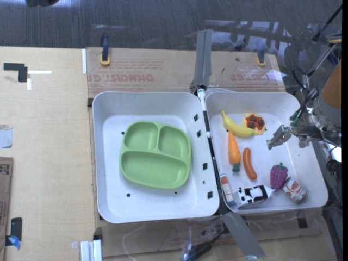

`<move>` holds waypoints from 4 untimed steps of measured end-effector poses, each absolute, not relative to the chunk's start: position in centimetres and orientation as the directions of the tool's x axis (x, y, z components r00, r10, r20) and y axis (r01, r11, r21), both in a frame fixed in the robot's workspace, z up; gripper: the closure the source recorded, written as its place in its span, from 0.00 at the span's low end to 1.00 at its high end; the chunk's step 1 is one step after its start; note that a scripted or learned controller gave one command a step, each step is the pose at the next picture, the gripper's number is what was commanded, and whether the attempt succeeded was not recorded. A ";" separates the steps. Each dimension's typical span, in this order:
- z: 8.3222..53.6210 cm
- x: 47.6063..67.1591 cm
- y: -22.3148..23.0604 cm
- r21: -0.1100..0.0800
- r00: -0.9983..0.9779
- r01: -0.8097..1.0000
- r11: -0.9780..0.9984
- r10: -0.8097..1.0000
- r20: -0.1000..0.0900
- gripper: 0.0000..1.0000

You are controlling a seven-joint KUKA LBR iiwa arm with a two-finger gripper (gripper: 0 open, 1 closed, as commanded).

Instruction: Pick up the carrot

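The carrot (233, 149) lies in the right bin (215, 105), near that bin's left wall, its orange body pointing up the picture and its small green top toward the near edge. Just to its right, almost parallel with it, lies a red-orange sausage (249, 163); whether the two touch is hard to make out. Above them a banana (236, 125) curves toward a small pizza slice (254, 122), the banana's end meeting the slice. Toward the near edge sit a bunch of purple grapes (278, 175), a tipped can (294, 190) with an orange and white label, a black and white carton (254, 195), and a thin tube or stick (225, 190) lying along the left wall; the print on these is too small to read. The jaws (278, 137) hang over the right bin, to the right of the carrot and well apart from it, with nothing between them; they look slightly apart, though the metal blurs against the white floor. The arm behind them is cut off by the picture's right edge. The left bin (104, 194) holds a green divided plate (156, 154) with three compartments. Both bins stand on a bench (43, 145) of pale wood.
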State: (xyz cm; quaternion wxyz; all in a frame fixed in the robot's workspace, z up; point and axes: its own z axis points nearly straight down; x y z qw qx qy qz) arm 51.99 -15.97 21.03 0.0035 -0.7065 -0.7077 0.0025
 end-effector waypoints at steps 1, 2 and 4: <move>9.8 52.1 -9.6 -0.008 0.043 0.999 -0.043 0.999 0.001 0.00; 8.9 61.3 -9.8 -0.005 -0.182 0.983 0.182 0.983 0.001 0.00; 18.9 59.6 -3.3 -0.005 -0.197 0.980 0.197 0.980 0.000 1.00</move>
